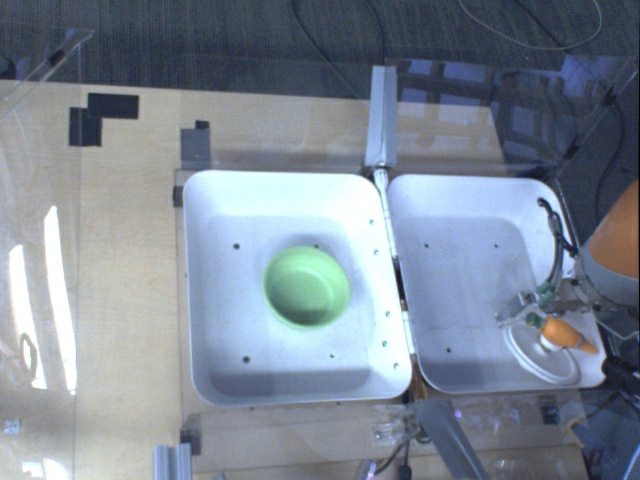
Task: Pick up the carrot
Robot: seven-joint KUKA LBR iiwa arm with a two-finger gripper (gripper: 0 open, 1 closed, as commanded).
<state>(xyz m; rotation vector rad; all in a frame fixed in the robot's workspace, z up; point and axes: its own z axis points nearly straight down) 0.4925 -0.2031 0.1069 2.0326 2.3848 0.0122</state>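
carrot (566, 335), white plate (530, 359), green bowl (307, 286)

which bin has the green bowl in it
The left bin: the green bowl sits near its middle. The right bin holds the carrot on a white dish at its right edge.

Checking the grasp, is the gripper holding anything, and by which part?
Cannot tell: the gripper sits right at the carrot by the right bin's corner, too small to confirm a hold.
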